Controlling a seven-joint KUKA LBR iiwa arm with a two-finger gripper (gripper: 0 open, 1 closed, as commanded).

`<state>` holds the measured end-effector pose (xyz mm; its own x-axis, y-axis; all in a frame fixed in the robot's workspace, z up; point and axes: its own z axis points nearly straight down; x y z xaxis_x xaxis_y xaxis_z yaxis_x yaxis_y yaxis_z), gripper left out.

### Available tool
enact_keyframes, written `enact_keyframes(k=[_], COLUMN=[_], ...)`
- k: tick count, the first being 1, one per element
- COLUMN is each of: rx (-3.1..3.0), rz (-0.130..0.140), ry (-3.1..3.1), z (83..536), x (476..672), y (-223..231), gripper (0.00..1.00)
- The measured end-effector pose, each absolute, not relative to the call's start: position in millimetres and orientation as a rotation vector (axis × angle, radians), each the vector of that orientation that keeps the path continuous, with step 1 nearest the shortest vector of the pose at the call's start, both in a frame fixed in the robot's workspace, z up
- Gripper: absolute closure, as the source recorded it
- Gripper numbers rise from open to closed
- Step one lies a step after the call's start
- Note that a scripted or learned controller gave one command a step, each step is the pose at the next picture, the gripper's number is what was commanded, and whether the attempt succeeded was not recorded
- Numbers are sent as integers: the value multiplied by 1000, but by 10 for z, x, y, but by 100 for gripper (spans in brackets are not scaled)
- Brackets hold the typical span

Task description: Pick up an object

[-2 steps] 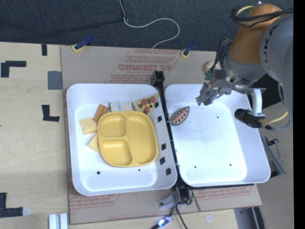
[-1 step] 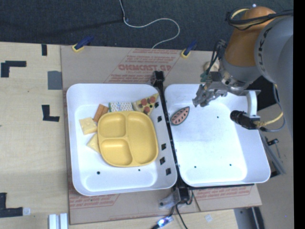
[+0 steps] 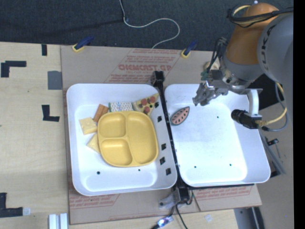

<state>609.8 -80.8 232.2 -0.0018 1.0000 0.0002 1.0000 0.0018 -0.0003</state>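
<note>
Gripper (image 3: 200, 99) sits over the upper-left part of the right bin (image 3: 238, 173), hanging off the grey arm (image 3: 281, 37) with its orange band (image 3: 245, 37), which comes in from the right. Fingers point down and left toward the bin floor. Open or closed: can't tell, the fingertips are a dark blur at this angle. Nothing visible between them.

Nearest object is a watermelon slice toy (image 3: 180, 115), red with dark seeds and a green rim, lying flat on the right bin's floor near its left wall. It's just beside the gripper, down and to the left, apart from it, not touching.

A black cylindrical part (image 3: 242, 118) with cables hangs at the bin's right side, below the wrist.

Left bin (image 3: 81, 175) holds the rest. A yellow divided plate (image 3: 127, 138) with three compartments lies in the middle. Tucked around its upper and left edges: a pale yellow cheese-like slab (image 3: 87, 125), an orange-brown cracker-like piece (image 3: 100, 112), a small patterned white-green item (image 3: 120, 107), and a pizza-slice toy (image 3: 147, 103) near the top right corner, against the divider between the bins. Another pale wedge (image 3: 93, 144) pokes out from under the plate's left edge.

Both bins rest on a cardboard sheet (image 3: 138, 66) held by a yellow clamp (image 3: 82, 43) and a blue clamp (image 3: 189, 47) at the top edge. A white cable (image 3: 157, 23) loops across the dark carpet above.
</note>
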Motion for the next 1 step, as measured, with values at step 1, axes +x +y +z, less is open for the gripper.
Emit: enact_keyframes(k=[1], rx=[-2219], rz=[1], ry=[-2223], z=[2308], x=[6231], y=[-871], gripper=[100])
